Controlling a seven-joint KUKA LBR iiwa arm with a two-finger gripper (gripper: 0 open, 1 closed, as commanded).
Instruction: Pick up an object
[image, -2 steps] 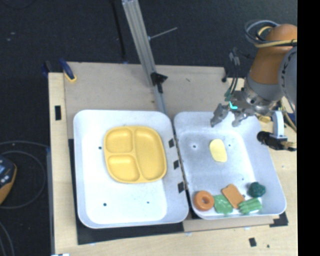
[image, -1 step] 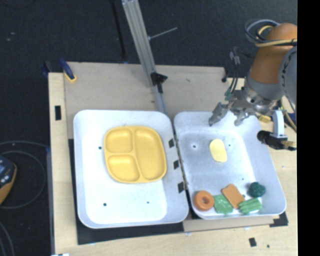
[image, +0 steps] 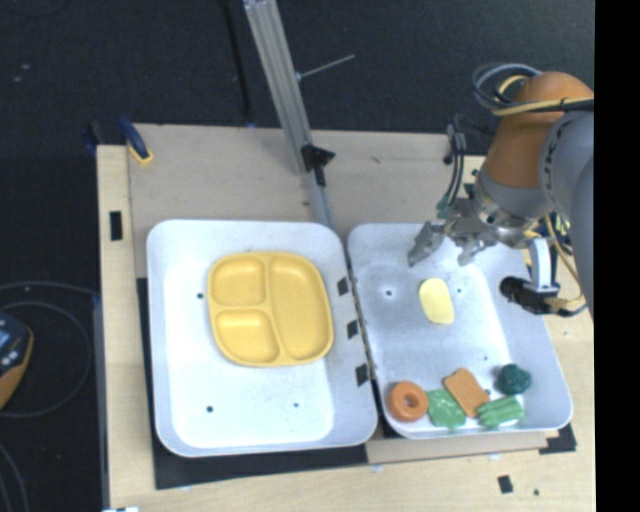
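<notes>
Jaws (image: 446, 247) hung open and empty over the right bin (image: 392, 250), with the upright-lying yellow lump (image: 435, 300) just below them.

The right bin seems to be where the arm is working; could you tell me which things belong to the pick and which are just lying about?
Belonging to the job:
gripper, open, above the right bin
pale yellow piece, just below it, the likely target

Lying about:
orange ring
orange block
green pieces
dark green lump
yellow divided tray in the left bin
</notes>
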